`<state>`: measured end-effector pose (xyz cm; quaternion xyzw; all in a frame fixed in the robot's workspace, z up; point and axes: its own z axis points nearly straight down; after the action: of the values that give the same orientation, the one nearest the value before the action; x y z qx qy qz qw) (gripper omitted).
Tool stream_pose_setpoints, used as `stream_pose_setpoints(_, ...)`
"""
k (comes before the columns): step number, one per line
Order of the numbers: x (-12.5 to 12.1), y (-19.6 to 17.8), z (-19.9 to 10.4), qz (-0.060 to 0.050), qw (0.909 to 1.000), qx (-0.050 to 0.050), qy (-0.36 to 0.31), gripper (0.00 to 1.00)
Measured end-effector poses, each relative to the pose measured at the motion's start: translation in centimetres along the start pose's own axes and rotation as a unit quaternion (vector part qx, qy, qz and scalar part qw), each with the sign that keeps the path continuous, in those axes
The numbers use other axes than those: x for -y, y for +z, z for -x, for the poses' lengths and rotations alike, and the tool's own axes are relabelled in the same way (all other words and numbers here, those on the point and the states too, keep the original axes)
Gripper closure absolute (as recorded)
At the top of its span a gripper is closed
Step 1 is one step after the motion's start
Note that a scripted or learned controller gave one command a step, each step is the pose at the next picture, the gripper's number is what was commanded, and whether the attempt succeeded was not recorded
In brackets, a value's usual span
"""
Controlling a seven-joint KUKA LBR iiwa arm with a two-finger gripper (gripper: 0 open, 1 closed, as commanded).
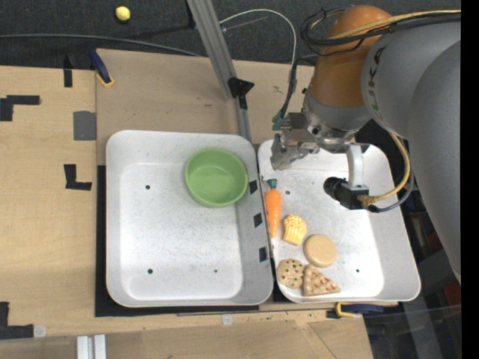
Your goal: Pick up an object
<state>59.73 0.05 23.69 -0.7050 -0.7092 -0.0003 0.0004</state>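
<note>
My arm (404, 73) runs out past the right edge, and my wrist covers the far end of the right bin (374, 275). My end effector (284, 155) is blurred — its grip unreadable.

**Even overhead light, soft focus**

Bright, diffuse light from above. White bins (135, 275) near blown out, faint speckle visible. Short soft shadows under green bowl (216, 176) and the arm (352, 58). Mild sheen on orange band. Dark floor along top edge underexposed. Overall slightly soft, grainy; small items lack fine detail.
</note>
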Motion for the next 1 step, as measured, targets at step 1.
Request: stream_pose_setpoints(1,-2.7,-0.6,-5.1,0.001,1.0,0.0,-0.001,1.0)
